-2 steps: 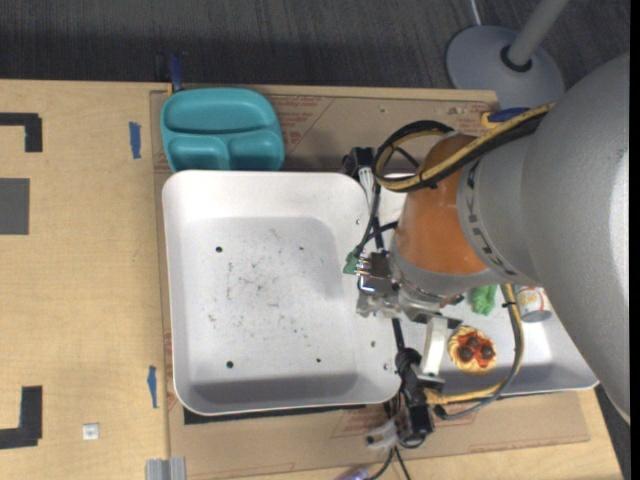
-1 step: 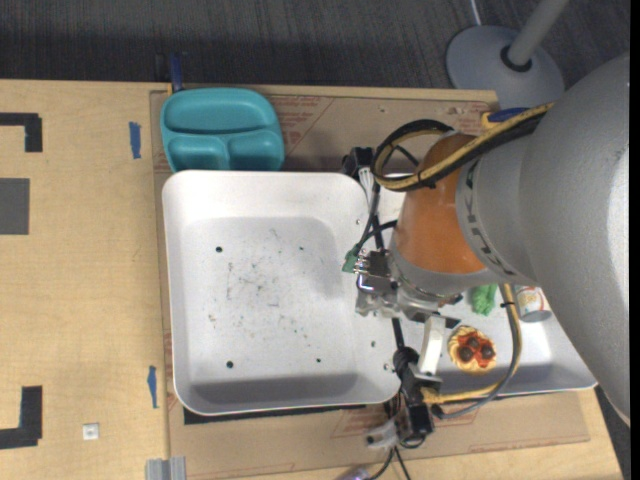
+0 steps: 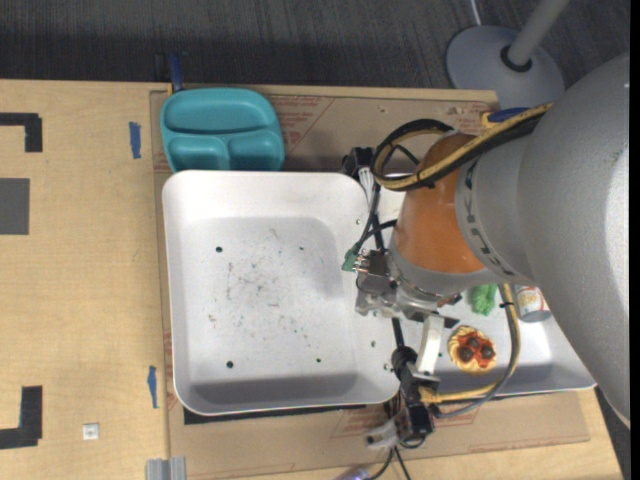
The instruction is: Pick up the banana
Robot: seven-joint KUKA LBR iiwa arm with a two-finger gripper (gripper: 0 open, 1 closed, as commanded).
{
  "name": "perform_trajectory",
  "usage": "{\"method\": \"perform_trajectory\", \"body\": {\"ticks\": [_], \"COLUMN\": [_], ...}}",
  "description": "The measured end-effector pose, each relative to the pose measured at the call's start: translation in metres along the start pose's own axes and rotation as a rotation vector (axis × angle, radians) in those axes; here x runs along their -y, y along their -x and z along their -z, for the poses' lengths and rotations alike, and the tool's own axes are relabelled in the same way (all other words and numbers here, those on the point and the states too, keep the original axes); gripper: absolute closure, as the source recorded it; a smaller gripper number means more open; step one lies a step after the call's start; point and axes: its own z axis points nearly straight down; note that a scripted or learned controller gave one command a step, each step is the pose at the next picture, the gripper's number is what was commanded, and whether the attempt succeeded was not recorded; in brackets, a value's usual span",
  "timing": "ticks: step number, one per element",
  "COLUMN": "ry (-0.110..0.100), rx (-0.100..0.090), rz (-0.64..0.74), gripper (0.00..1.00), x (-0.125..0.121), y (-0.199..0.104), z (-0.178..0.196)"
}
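- Hanging over the right bin (image 3: 545,368), the gripper (image 3: 400,303) was masked by its own wrist; open or closed, I could not tell.
- Just beside it lay a toy pizza (image 3: 471,348) and a green piece (image 3: 485,299); a blind grasp could catch one of these instead.
- The arm (image 3: 540,188) covered most of this bin, so where the banana lay was hidden.

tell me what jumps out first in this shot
The big grey arm with its orange band looms in from the right over the right bin. The left white bin sits mid-frame, a teal divided tray just beyond it. A small pizza-like toy lies in the right bin.
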Motion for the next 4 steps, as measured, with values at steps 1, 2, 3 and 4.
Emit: {"method": "perform_trajectory", "body": {"ticks": [1, 2, 3, 4], "ry": [0.009, 0.009, 0.012, -0.024], "rx": [0.0, 0.0, 0.0, 0.005], "rz": [-0.013, 0.005, 0.017, 0.027], "gripper": [1.0, 1.0, 1.0, 1.0], "x": [-0.001, -0.001, -0.001, 0.01], "y": [-0.007, -0.007, -0.007, -0.009], "z": [-0.002, -0.002, -0.002, -0.016]}}
